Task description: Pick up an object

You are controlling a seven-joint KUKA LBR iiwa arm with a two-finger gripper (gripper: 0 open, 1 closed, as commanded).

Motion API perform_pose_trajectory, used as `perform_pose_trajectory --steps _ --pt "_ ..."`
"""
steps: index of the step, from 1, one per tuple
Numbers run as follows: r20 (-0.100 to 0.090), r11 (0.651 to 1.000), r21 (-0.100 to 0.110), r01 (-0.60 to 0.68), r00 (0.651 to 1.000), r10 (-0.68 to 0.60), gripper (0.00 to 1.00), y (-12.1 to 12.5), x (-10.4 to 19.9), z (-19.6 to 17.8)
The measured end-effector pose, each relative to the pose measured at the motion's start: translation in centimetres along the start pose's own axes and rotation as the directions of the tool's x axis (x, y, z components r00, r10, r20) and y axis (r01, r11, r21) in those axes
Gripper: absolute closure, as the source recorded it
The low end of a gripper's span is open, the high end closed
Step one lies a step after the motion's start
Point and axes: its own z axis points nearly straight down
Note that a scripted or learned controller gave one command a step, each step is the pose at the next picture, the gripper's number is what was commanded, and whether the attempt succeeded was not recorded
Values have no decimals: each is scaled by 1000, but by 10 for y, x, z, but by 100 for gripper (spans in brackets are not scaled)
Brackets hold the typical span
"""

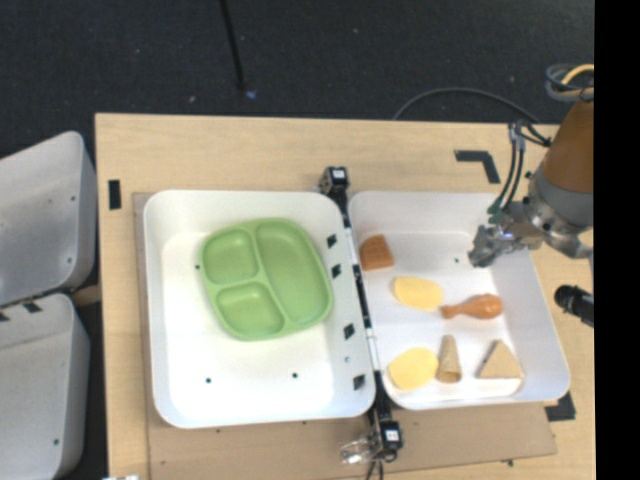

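Observation:
The right bin (440,218) holds several food items: a brown block (376,253) at its upper left, a yellow oval piece (417,292) in the middle, an orange drumstick (474,309) to its right, a second yellow piece (412,368), a tan cone (449,359) and a tan wedge (498,362) along the front. My gripper (484,247) hangs over the right bin's upper right part, above and slightly right of the drumstick. Nothing shows between its fingers.
The left bin (180,368) carries a green divided plate (265,278). A black clip (333,179) sits at the top of the divider between the bins. Cables loop over the bench behind the right bin. The arm's orange band (573,153) stands at the right edge.

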Motion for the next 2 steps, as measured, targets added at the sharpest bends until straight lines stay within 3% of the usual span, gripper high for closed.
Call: perform_pose_trajectory --steps 1,2 --pt "0 1000 -1 3 1000 -3 100 1 -2 -45" --pt "-3 1000 2 7 1000 -7 100 24 50 -53"
